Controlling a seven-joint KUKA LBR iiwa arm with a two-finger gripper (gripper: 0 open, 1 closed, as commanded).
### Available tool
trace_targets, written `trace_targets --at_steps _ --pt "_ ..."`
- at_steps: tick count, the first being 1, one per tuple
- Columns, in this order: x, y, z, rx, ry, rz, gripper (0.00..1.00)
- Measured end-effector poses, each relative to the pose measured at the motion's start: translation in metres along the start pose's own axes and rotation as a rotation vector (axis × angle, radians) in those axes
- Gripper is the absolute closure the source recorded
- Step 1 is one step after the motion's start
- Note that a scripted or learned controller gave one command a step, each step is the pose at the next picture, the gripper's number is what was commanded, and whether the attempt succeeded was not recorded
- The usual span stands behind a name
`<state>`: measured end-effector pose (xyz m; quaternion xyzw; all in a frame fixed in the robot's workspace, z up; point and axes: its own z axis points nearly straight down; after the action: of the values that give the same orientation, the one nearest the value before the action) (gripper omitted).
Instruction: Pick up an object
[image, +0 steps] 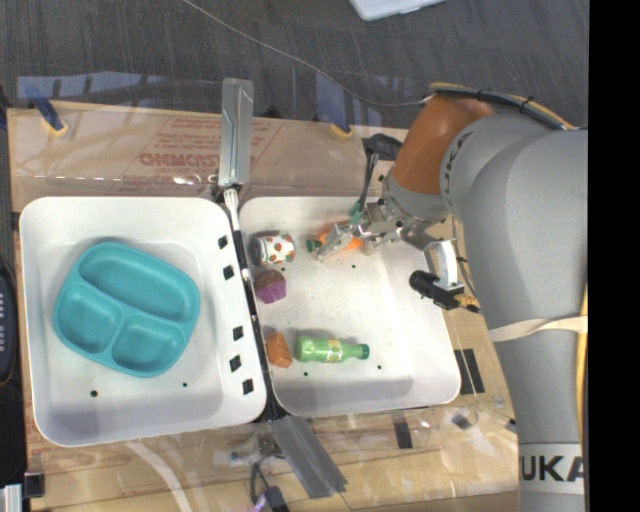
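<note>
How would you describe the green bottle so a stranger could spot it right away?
Look in the right bin, near its front edge. The green bottle lies on its side beside a small orange piece. It is the only green, elongated item there.

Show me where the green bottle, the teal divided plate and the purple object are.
green bottle (326, 350), camera view, middle of its body
teal divided plate (127, 307), camera view, its centre ridge
purple object (271, 288), camera view, its top

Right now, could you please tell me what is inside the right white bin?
The right white bin holds a green plastic bottle, orange piece, purple cup, patterned can and orange toy. The claw covers that toy's end.
</note>
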<state>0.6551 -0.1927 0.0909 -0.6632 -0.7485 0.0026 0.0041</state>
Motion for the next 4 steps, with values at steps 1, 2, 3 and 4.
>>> trace_targets --at_steps 1,2,3,4 --pt "-0.017 0.001 -0.088 -0.016 -0.006 -0.022 0.00" --pt "0.006 -0.014 -0.001 -0.008 -0.001 0.096 0.00" --pt "0.083 -0.055 -0.001 -0.009 -0.008 0.097 0.00" --pt "0.042 -0.087 0.000 -0.005 -0.001 -0.005 0.00"
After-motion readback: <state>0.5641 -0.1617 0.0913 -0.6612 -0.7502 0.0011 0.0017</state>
